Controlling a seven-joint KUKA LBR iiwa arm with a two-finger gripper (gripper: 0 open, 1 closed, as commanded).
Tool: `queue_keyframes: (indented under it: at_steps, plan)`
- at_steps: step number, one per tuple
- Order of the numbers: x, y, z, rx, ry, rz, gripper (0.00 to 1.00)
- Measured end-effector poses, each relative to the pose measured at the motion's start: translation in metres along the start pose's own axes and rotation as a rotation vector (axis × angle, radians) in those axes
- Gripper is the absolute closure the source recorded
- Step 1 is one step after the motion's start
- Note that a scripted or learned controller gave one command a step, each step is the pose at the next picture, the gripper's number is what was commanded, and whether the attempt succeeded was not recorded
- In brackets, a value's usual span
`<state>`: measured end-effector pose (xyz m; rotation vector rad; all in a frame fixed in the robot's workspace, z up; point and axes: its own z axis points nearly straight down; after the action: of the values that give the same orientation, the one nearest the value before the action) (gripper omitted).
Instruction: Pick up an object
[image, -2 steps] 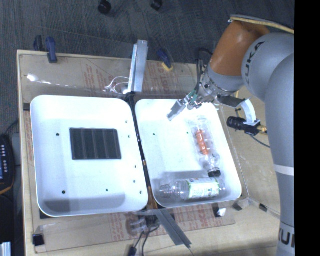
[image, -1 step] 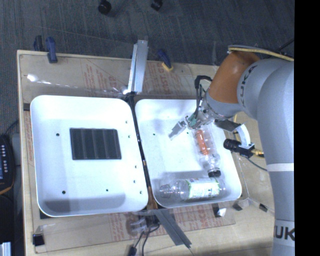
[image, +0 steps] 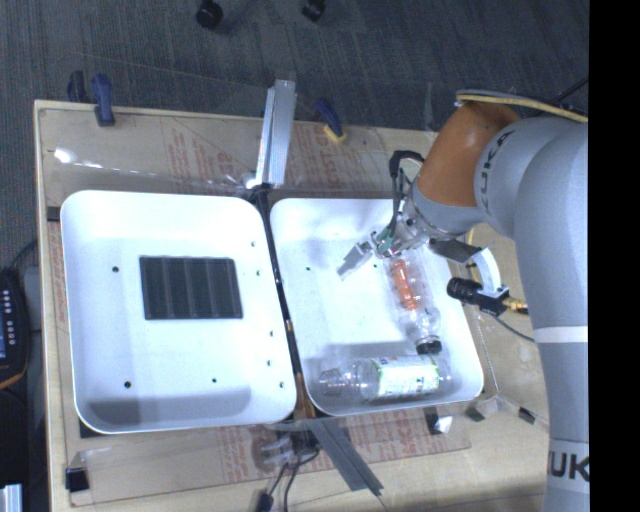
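left bin (image: 90, 300) — a shallow white tray bearing a dark ribbed rectangular panel (image: 190, 287) near its centre. right bin (image: 300, 300) — holds two clear plastic bottles: one with a white label (image: 385, 379) lying on its side along the near wall, one with orange contents (image: 410, 292) lying lengthwise by the right wall, its dark cap toward the first. the gripper (image: 362, 252) hangs over the right bin just beside the orange bottle's upper end; fingers spread apart, grasping nothing.
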<state>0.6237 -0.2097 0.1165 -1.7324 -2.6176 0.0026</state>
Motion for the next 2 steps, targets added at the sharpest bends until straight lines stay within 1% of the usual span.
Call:
queue_keyframes:
  at_steps: [1,2]
  plan:
    - [0.0002,0.0009,-0.0106,0.001,0.000,-0.003,1.00]
    - [0.0003,0.0009,-0.0106,0.000,0.000,-0.003,0.00]
